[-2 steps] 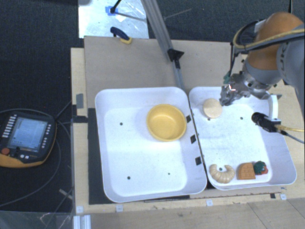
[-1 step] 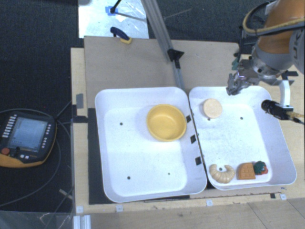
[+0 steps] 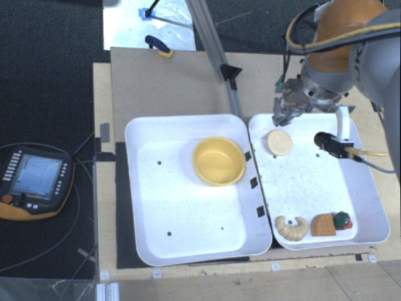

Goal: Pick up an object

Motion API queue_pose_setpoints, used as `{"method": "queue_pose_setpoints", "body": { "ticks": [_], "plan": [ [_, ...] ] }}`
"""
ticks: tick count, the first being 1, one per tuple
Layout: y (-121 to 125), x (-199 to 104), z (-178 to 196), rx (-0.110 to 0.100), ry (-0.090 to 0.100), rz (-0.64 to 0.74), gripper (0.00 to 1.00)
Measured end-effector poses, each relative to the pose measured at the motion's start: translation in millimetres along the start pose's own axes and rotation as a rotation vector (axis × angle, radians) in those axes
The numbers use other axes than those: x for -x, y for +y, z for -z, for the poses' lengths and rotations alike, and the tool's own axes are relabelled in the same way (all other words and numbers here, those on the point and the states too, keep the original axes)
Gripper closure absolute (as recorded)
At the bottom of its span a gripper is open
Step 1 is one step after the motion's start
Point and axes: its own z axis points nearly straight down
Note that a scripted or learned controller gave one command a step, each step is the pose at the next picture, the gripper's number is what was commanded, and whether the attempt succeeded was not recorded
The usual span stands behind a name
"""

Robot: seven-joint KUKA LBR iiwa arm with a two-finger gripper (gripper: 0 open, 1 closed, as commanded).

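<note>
A pale round flat disc [image 3: 279, 143] lies in the right-hand white bin [image 3: 369, 205], near its far left corner. The end effector [image 3: 283, 116] sits just above it; how it's set I cannot tell. A croissant-shaped piece [image 3: 292, 227] and orange block [image 3: 324, 225] sit along the near wall; a yellow bowl [image 3: 218, 161] occupies the left-hand white bin [image 3: 150, 193].

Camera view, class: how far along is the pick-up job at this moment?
Done: the end effector has reached the right bin, at its far edge just above the round beige disc. In hand: nothing visibly lifted; the disc lies on the bin floor. Left: grasping and raising an object. The yellow bowl sits in the left bin.
</note>
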Motion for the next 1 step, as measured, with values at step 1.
{"method": "queue_pose_setpoints", "body": {
  "ticks": [1],
  "plan": [
    [3.5, -47.1, -10.1, 0.0, 0.0, -0.001, 1.0]
  ]
}}
